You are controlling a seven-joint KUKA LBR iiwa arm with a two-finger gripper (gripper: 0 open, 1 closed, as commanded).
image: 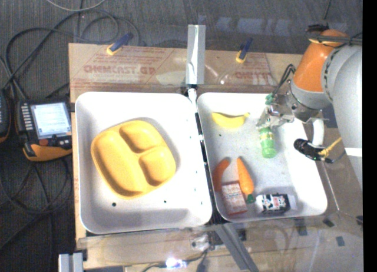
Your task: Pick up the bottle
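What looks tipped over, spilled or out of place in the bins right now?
No spill or damage shows. The red bottle and carrot lie flat, side by side, in the right bin, as does the green bottle under the gripper. The yellow tray sits skewed in the left bin.

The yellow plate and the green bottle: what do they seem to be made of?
Yellow plate: probably moulded plastic, with a smooth, slightly glossy surface, even colour and soft rounded dividers between its three compartments.
Green bottle: likely translucent plastic, since its pale green body looks see-through and light; it is too small to be sure.
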